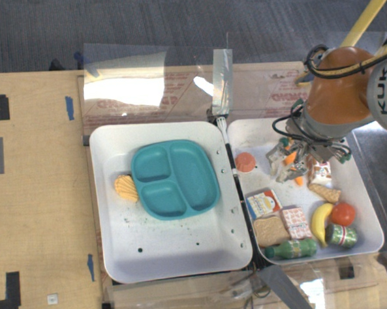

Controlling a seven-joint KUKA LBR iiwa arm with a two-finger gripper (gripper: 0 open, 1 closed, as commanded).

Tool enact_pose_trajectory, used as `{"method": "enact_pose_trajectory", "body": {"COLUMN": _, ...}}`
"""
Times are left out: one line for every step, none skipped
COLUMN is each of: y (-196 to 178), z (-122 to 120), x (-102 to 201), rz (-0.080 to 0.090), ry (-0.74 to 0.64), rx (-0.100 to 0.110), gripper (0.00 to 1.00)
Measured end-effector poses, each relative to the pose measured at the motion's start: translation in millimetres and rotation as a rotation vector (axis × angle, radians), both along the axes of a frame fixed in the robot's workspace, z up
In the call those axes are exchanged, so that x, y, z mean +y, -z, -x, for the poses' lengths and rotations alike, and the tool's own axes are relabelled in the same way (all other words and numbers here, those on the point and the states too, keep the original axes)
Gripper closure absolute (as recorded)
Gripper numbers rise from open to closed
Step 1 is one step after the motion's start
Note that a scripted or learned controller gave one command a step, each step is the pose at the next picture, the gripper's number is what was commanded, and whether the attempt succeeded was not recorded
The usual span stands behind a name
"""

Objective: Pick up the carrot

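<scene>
Nearest, a green bottle (292,248) lies well below the claw (295,162). Orange carrot (290,158) shows right at the claw in the right bin (375,237); whether it is gripped, I cannot tell. A teal plate (175,179) sits far left.

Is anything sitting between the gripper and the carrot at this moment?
Nothing visible does. The gripper is down in the right bin directly over the carrot, whose orange shows among the fingers. Whether it is gripped is unclear. The cracker and tomato lie off to the sides.
</scene>
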State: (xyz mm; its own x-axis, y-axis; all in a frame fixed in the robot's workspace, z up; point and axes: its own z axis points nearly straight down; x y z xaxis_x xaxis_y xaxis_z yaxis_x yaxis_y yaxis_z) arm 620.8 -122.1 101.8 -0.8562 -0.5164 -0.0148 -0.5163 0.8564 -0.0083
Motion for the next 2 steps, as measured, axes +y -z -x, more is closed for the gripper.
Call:
{"method": "enact_pose_trajectory", "body": {"y": -75, "z": -46, "x": 11, "rz": -0.003, "ry": 0.184, "rx": 0.001, "gripper": 1.00}}
{"method": "enact_pose_trajectory", "body": {"y": -132, "z": 40, "x": 24, "rz": -0.001, "ry": 0.139, "rx": 0.005, "gripper": 1.00}}
